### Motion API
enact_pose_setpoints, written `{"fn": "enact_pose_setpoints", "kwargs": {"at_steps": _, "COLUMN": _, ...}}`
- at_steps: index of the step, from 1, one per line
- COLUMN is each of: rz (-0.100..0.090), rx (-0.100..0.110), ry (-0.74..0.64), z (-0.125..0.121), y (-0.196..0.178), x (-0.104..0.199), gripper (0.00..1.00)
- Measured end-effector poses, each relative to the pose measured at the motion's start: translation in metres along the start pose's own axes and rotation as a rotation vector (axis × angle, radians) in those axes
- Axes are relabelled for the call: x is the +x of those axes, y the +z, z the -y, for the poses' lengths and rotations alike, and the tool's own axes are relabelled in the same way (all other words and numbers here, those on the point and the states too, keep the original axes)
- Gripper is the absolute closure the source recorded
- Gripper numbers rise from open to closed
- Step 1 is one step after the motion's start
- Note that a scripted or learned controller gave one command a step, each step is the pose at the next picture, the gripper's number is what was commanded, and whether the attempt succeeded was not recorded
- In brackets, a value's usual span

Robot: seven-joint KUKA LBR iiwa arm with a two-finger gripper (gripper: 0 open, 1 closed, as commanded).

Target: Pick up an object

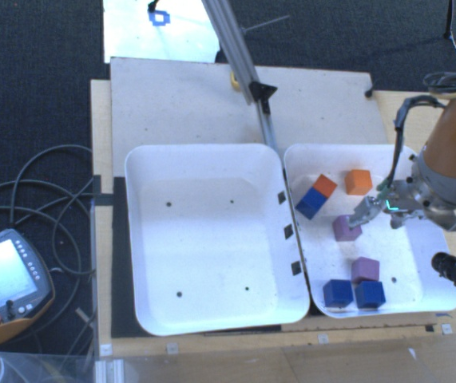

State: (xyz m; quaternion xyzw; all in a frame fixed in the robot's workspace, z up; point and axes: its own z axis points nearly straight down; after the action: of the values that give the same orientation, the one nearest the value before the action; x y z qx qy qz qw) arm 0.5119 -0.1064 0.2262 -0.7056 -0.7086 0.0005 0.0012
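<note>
The grey arm (451, 166), its orange band uppermost, reaches in from the right edge of the worktop (212, 102) over the right-hand white bin (427, 294), its gripper (361, 214) lowered onto a purple block (344, 228) near the middle of that bin — whether the block sits between the fingers or merely under them cannot be told, nor whether the gripper is released or clenched. Toward the bin's far edge lie an orange block (358, 182) and, just to its left, an orange-and-blue pair (316, 196) touching each other close to the wall shared with the neighbouring bin. Along the near edge, two dark blue blocks (354, 294) sit side by side, with a second purple block (365, 269) touching them from behind. The left-hand white bin (144, 238) stands beside it, the two bins' rims meeting along the centre of the worktop. A metal pole (231, 38) slants across the worktop's far edge, and off its left edge — down on the dark floor — a handheld control unit (4, 290) rests among looping black cables (52, 190).
</note>
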Motion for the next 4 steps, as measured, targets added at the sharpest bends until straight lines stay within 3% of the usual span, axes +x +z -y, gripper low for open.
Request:
{"fn": "enact_pose_setpoints", "kwargs": {"at_steps": 1, "rz": 0.001, "rx": -0.004, "ry": 0.001, "z": -0.001, "y": -0.002, "x": 0.000, "gripper": 0.00}}
{"fn": "enact_pose_setpoints", "kwargs": {"at_steps": 4, "rz": 0.000, "rx": 0.000, "ry": 0.002, "z": 0.008, "y": 0.138, "x": -0.008, "gripper": 0.00}}
